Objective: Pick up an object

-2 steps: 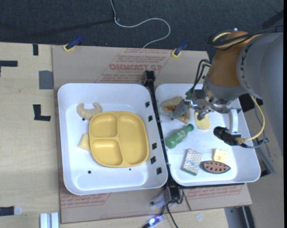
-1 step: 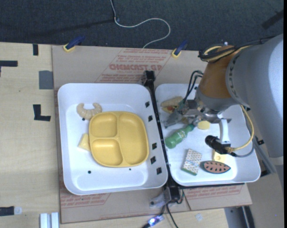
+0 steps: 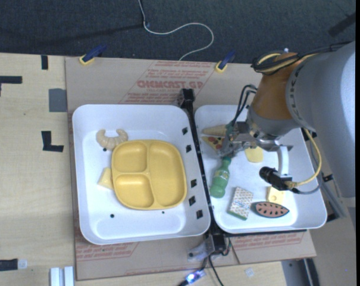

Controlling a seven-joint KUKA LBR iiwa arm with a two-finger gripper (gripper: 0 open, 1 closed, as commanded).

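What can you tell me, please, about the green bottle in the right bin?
The green bottle looks like a small translucent plastic toy. It lies on its side on the right bin floor near the left wall, neck pointing up-right toward the gripper, which sits just above its top end. A checkered block lies close by, apart.

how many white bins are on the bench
2. The left bin holds the yellow divided plate; the right bin sits against it, under the arm, holding the green bottle.

— Was there room in the right bin point(image 3: 313, 216)?
— Little: green bottle point(image 3: 221, 180), patterned block point(image 3: 241, 202) and watermelon slice point(image 3: 269, 209) crowded it.
— And left?
— Yellow divided plate point(image 3: 149, 173) filled the middle; bare floor lay along the front.
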